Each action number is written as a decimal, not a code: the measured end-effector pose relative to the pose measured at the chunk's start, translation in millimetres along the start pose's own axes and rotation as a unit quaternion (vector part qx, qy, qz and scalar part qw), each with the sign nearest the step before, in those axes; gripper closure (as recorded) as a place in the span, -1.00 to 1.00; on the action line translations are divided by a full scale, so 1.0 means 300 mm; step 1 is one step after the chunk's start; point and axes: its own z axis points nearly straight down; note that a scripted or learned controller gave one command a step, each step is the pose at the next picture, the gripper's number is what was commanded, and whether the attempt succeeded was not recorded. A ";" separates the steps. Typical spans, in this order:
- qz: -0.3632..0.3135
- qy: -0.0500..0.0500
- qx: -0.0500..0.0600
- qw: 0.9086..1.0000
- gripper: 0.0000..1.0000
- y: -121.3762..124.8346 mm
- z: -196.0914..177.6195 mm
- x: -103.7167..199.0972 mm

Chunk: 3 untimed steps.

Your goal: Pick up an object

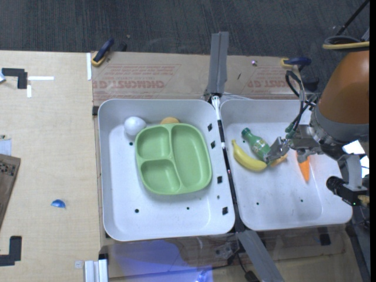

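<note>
Arm [352,87] nearest the lens, upper right of frame, reaching over right bin [282,210]. Left bin [117,204] holds green divided tray [174,157], likely clutter. Gripper [281,150] sits low at banana [249,160] beside green bottle [255,141], centre-right; finger opening: cannot tell. Orange carrot-like piece [304,170] just right.

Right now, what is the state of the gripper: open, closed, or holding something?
Gripper: in the right bin, low, at the banana and the green bottle. Open or closed cannot be told; no hold is visible.
</note>
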 end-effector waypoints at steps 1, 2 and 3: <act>-0.034 -0.001 -0.002 0.999 -1.00 0.174 0.312 -0.010; -0.095 -0.001 -0.002 0.995 -1.00 0.139 -0.079 0.141; -0.152 0.000 -0.001 0.988 -1.00 0.098 0.054 0.046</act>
